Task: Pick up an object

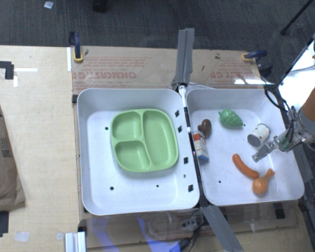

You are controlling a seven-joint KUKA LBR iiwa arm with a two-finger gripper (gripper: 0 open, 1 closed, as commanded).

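The right bin (220, 185) holds several small objects. A green leafy toy (230, 118) lies at the back, with a brown egg-shaped piece (205, 127) and a small red, white and blue carton (200, 146) by the left wall. A white cup (259, 134) lies on its side at the right. An orange sausage (244, 166) and an orange gourd (262, 183) lie near the front. My gripper (264, 151) hangs over the right part of this bin, just below the white cup and right of the sausage. Nothing is visibly held in it.
The left bin (94, 193) holds a green divided plate (145, 139). A grey divider rail (185, 56) runs between the bins at the back. A brown paper bag (2, 156) lies on the wooden bench at the far left. Cables hang beside the arm at the right.
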